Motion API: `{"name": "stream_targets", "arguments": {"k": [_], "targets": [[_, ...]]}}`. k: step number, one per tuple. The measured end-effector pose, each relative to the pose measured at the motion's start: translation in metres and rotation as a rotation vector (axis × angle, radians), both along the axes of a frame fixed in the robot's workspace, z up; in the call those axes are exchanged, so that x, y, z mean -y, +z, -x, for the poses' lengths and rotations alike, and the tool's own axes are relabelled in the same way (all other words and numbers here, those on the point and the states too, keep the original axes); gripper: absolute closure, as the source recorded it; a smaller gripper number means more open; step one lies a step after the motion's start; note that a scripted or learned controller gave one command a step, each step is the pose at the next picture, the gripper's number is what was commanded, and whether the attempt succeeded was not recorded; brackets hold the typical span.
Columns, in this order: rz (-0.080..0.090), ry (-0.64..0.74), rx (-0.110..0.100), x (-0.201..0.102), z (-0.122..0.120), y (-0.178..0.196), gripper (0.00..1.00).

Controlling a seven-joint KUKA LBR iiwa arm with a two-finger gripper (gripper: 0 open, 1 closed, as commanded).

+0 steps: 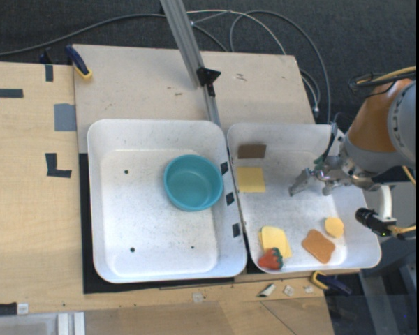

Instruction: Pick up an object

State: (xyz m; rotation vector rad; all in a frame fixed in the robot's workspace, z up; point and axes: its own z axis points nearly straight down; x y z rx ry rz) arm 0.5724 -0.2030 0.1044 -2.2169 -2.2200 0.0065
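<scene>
My gripper (311, 187) hangs over the right bin (283, 128), near its right wall, open with nothing between its fingers. Left of it lie a flat yellow square (251, 179) and a brown block (251, 151). Along the bin's front edge sit a yellow piece (274, 239), a red strawberry (270, 259), an orange slab (318, 246) and a small yellow-orange lump (334, 227). A teal bowl (193, 181) stands upright in the left bin (98, 142), toward its right side.
A slanted metal pole (185, 37) runs down to the gap between the bins. Cables (293, 30) loop behind the right bin. A blue and yellow clamp (79, 62) lies at the board's back left corner. The arm's orange band (377, 121) is at the right.
</scene>
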Motion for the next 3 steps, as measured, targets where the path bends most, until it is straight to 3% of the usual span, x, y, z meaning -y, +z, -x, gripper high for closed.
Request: {"name": "stream_targets", "arguments": {"k": [1, 2, 3], "targets": [[0.002, 0.001, 0.006, 0.000, -0.001, -0.015, 0.00], [0.001, 0.002, 0.006, -0.001, -0.001, -0.004, 1.00], [0.002, -0.001, 0.009, 0.007, -0.001, 0.042, 1.00]]}}
